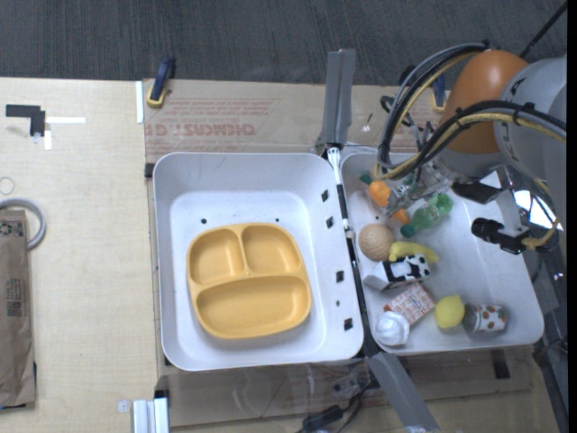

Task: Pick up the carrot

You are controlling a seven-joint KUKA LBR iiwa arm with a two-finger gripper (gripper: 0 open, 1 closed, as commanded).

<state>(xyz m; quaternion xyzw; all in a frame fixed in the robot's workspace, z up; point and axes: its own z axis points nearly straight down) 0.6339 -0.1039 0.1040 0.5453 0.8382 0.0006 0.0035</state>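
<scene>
Camera view: fingers (407,190), state unclear, by carrot (380,190); cardboard (216,115) reads "CHEMCAL'S"

yellow divided plate (249,280) in left bin (171,269), lemon (449,312), banana (416,252)

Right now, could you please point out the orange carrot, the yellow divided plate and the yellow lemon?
Orange carrot (380,190): camera view, on its rounded orange body.
Yellow divided plate (250,280): camera view, on the central ridge.
Yellow lemon (449,311): camera view, on its middle.
</scene>
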